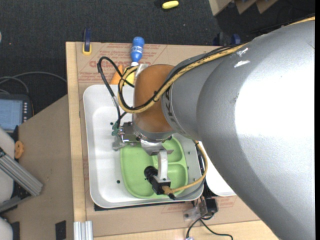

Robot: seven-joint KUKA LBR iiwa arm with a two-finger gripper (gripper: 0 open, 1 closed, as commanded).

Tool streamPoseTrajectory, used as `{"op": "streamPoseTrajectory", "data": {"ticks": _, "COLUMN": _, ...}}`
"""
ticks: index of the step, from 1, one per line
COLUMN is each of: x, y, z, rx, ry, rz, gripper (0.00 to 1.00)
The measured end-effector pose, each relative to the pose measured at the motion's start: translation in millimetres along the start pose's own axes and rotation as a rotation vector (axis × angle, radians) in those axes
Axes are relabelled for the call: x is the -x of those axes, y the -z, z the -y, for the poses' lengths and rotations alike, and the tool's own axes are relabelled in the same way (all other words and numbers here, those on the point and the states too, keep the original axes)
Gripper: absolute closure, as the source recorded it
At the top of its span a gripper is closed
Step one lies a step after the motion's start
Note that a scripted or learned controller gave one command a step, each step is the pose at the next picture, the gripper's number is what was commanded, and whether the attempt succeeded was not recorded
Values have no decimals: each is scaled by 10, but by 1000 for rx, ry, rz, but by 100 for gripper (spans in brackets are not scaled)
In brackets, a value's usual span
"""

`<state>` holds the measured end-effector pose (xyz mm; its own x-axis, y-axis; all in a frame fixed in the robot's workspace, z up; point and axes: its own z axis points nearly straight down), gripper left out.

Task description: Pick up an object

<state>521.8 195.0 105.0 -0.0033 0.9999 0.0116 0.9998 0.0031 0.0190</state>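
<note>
**Figure: Gripper lowered over the left bin, above a green tray**

The grey arm (250, 114) enters from 3 o'clock and covers most of the right bin (220, 183), of which a white corner shows. Its orange band (150, 96) sits over the middle of the left bin (97, 134). Below the band, the gripper (142, 143) points down into that bin. Whether it is released or clenched cannot be told, since the wrist hides its tip, and nothing can be seen held in it.

The task's thing, a green tray (132, 176) with moulded compartments, lies flat on the floor of the left bin, toward its 5 o'clock corner. The gripper stands over the tray's 12 o'clock rim; contact cannot be judged.

On the bench (75, 134), at 12 o'clock from the left bin, stands a blue-topped object (137, 46). A yellow object (170, 4) lies on the dark floor further out at 12 o'clock.
</note>
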Motion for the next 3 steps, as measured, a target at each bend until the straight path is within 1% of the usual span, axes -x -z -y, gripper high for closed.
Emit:
{"op": "streamPoseTrajectory", "data": {"ticks": 1, "x": -306, "y": -208, "z": -812, "rx": -20, "ry": -2, "rz": 12, "gripper": 0}}
{"op": "streamPoseTrajectory", "data": {"ticks": 2, "x": -298, "y": 524, "z": -1432, "rx": -6, "ry": -2, "rz": 9, "gripper": 0}}
{"op": "streamPoseTrajectory", "data": {"ticks": 3, "x": -337, "y": 1402, "z": 307, "rx": -25, "ry": 3, "rz": 7, "gripper": 0}}
